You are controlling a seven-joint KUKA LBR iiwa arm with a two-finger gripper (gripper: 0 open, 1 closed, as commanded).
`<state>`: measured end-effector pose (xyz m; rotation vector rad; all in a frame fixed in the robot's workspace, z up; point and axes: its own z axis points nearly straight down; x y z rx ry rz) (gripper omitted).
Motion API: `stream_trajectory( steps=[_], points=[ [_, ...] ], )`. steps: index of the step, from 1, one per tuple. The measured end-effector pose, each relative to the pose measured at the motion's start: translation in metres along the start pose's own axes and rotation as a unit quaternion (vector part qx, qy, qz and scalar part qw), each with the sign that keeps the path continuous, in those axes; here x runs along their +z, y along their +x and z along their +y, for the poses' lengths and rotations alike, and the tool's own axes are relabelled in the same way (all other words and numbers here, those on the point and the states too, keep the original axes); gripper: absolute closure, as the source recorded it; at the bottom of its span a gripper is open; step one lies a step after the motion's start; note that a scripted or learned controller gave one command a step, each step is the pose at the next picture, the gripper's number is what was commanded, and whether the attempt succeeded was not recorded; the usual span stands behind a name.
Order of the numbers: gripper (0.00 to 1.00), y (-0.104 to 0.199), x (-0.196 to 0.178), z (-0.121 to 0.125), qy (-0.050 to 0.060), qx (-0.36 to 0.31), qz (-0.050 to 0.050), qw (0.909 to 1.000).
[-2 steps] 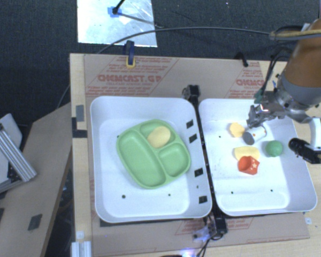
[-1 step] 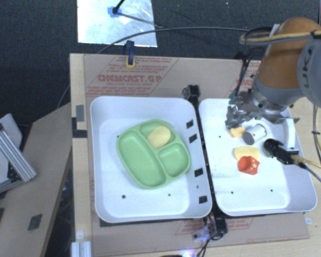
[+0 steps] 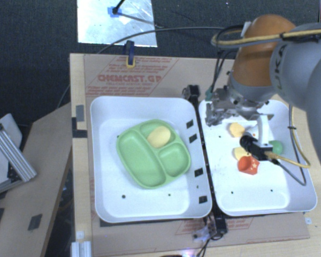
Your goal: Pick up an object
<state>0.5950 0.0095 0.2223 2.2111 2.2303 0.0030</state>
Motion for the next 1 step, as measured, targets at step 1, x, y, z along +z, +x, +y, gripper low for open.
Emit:
stream_trajectory(
  steps=[1],
  points=[
    [1.00,0.0521,0.0007,-0.0003,0.000,0.000,0.000,1.0000]
  ],
)
